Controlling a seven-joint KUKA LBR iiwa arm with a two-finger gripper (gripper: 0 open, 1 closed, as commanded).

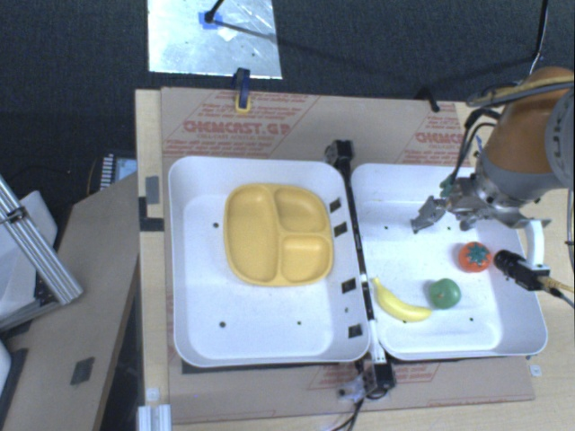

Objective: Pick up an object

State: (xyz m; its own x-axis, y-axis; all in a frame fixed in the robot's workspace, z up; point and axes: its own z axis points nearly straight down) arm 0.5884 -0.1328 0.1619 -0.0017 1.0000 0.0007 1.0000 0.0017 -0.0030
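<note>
2 shallow white bins sit side by side on your desk [153, 268], which is lined with brown printed cardboard. Item 1, left bin [202, 330]: it holds 1 yellow divided plate [277, 233] with 3 compartments, lying flat near the bin's middle, slightly toward the far side. Item 2, right bin [449, 338]: it holds 3 toy foods. You will find a yellow banana [401, 303] lying near the front left part of this bin, close to the divider between the bins; a green round fruit [443, 292] just beside the banana's right end; and a red-orange tomato-like fruit [474, 256] with a green top, farther right and a little farther back, apart from the green one. Item 3, arm: grey with an orange section, entering from your right over the right bin. Its end effector [429, 215] hangs over the far middle of the right bin, left of the tomato and well apart from the banana and the green fruit. Its 2 fingers look slightly spread, with nothing between them. Item 4, beyond the desk: a silvery sheet [214, 23] lies on the dark floor with a piece of blue tape on it. Item 5: a yellow and blue clamp [243, 91] sits at the far edge of the cardboard.
</note>
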